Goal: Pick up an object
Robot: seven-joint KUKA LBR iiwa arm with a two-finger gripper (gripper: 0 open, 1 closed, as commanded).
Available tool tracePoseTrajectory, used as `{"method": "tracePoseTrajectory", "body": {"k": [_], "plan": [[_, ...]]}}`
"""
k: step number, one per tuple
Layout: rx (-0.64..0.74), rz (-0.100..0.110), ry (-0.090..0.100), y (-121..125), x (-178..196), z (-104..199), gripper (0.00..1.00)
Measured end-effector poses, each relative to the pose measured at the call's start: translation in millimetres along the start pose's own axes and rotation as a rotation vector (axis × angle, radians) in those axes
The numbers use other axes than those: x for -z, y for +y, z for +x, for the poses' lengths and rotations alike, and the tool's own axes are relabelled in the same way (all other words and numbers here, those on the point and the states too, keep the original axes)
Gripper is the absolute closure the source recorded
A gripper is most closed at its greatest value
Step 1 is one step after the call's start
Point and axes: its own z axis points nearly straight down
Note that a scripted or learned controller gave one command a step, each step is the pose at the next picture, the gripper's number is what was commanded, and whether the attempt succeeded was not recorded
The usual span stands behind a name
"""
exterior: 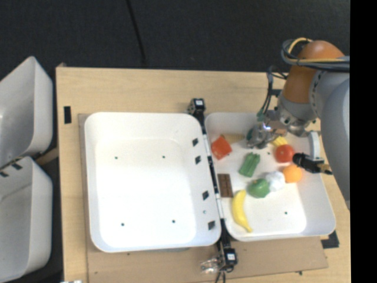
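Two white bins sit side by side on the counter point(70, 158) — the left bin point(141, 181) bare, the right bin point(306, 217) holding everything. The arm point(303, 81) reaches over its far right corner, the tool point(259, 133) low near the far edge. By the near edge lies a banana point(240, 210); mid-bin, a green block point(250, 164), an orange block point(221, 147) by the left wall, a red ball point(284, 153) and orange ball point(292, 174) at right.

One fixed camera looks down at a slant from above the bench point(147, 81), far enough back to take in both the left bin point(100, 158) and right bin point(306, 217), with the arm point(306, 81) entering from the right.
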Motion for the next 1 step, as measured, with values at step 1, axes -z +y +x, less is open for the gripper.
{"method": "tracePoseTrajectory", "body": {"k": [1], "plan": [[-0.001, 0.010, 0.000, 2.2, -4.1, -6.8, 1.00]]}}
